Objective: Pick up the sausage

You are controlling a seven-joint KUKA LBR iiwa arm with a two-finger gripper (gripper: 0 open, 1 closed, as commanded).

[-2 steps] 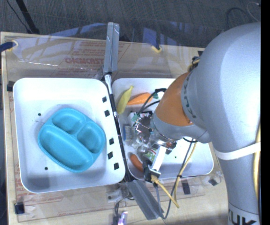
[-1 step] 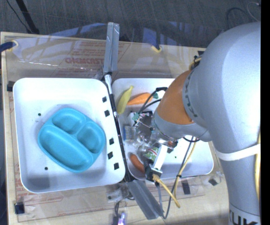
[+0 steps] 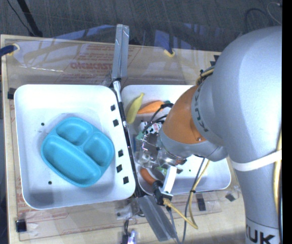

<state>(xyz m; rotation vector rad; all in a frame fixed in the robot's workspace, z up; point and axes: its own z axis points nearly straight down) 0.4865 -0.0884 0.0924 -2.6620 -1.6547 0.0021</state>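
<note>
My gripper (image 3: 150,159) reaches low into the shallow white right bin (image 3: 214,179), beside a smooth yellow banana (image 3: 134,107); whether it grips anything I cannot tell.

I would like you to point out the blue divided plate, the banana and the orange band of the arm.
blue divided plate (image 3: 77,150): camera view, on the ridge between its compartments.
banana (image 3: 133,108): camera view, on its yellow middle.
orange band (image 3: 182,121): camera view, on its curved surface above the wrist.
</note>
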